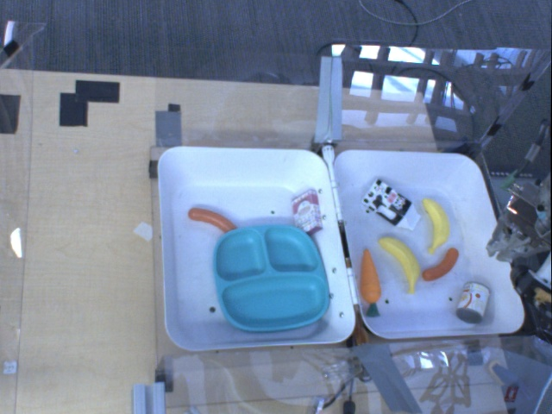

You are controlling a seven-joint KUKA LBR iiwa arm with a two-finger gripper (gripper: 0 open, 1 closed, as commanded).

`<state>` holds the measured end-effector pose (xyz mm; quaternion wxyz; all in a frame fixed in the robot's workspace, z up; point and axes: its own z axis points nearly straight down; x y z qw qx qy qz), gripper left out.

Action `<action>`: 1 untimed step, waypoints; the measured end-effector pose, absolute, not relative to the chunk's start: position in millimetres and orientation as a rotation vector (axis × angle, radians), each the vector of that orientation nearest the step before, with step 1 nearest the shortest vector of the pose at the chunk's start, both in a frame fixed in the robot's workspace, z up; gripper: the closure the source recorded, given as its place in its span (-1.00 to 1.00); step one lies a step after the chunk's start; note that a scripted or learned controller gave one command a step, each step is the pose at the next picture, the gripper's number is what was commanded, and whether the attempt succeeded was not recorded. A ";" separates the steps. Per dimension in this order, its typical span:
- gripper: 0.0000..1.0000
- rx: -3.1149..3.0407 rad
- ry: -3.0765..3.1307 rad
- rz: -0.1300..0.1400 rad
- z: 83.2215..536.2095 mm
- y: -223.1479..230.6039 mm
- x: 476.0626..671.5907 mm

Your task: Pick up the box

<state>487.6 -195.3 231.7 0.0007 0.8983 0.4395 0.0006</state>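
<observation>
- While the box [385, 202], the black-and-white patterned one, lay flat on the floor of the right bin [483, 176] near its far-left corner, nothing about the pick looked done yet.
- The gripper [516, 229] sat out past the right bin's right edge, well apart from the box. It was mostly a blurry tangle of metal at that spot, so honestly there was no telling whether it was apart or together. Nothing could be seen held in it.
- Between the gripper and the box lay two bananas [436, 223] and [403, 261] and a reddish sausage [440, 265] around the middle of the bin. A carrot [370, 279] lay by the left edge and a small can [472, 302] near the front-right corner.
- The box had a pale scrap tucked at its lower-right side, just beside the upper banana, so that side looked a bit crowded. The far and left sides of the box looked freer.
- The left bin [172, 231] held a blue divided plate [270, 276], another sausage [212, 219] and a small red-and-white packet [306, 210] against its right edge. None of that seemed to matter for this job.
- Going by all that, the whole thing was left to do: travel over the bin to the far-left corner, come down on the box, close, lift.
</observation>
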 end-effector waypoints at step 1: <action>1.00 2.815 1.388 0.004 242.1 -194.3 489.2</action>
